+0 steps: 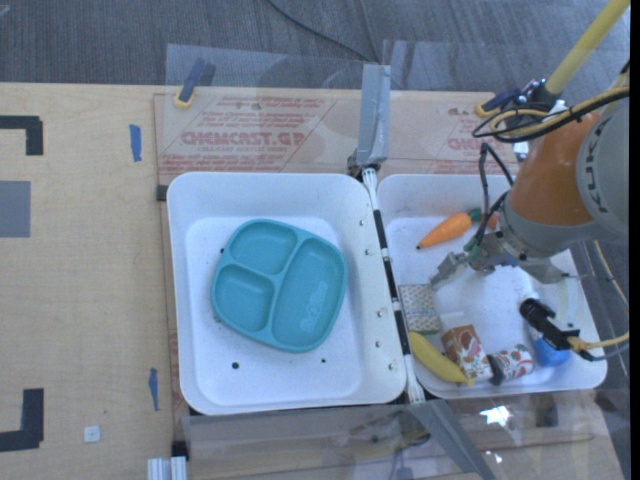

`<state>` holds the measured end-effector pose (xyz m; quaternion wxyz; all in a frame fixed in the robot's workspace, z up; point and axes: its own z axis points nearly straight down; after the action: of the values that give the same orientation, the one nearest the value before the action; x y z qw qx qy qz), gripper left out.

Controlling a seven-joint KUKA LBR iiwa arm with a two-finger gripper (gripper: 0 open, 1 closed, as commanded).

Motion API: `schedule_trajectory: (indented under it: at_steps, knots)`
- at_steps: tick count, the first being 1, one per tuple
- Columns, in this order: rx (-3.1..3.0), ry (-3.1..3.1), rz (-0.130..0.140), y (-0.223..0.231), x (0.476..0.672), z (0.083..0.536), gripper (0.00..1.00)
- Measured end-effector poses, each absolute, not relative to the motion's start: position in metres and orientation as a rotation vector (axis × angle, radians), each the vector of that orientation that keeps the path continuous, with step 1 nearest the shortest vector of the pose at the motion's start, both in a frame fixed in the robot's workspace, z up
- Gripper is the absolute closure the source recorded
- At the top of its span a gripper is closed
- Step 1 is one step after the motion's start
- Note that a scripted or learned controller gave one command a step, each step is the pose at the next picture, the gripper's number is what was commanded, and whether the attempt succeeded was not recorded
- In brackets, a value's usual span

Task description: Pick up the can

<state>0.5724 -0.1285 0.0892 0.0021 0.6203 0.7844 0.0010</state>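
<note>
At the lower edge of the right bin (500,300), in the lower right of the frame, three items are lined up along the near wall. A banana (437,359) is laid at the bin's lower left corner. A small brown and white carton (463,345) is placed just to its right. The can (513,361), red and white, is laid on its side just beside the carton; whether the two touch cannot be determined.

Further up, a small patterned square pad (421,308) is located against the left wall of the right bin. Above and to the right of the pad, the gripper (450,266) is positioned over bare bin floor, directed toward the lower left and well apart from the can. Whether it is spread or closed cannot be determined. A carrot (446,229) is laid just above the gripper, its narrow end toward the lower left. The arm (560,188) is seen entering from the right edge of the frame.

The left bin (200,298) is located at the centre of the frame, and a teal three-compartment plate (280,285) is set in it. Both bins are carried on a pale wooden surface (80,268). Beyond the bins, a grey strip (374,118) is fixed above the gap between them, and a dark cable (300,18) is laid on the grey floor at the top of the frame.
</note>
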Motion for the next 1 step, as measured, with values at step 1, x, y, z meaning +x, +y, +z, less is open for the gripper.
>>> schedule_trajectory:
  at_steps: [1]
  knots:
    - [1.91, 2.495, 0.0, -0.189, 0.4791, 0.134, 0.0]
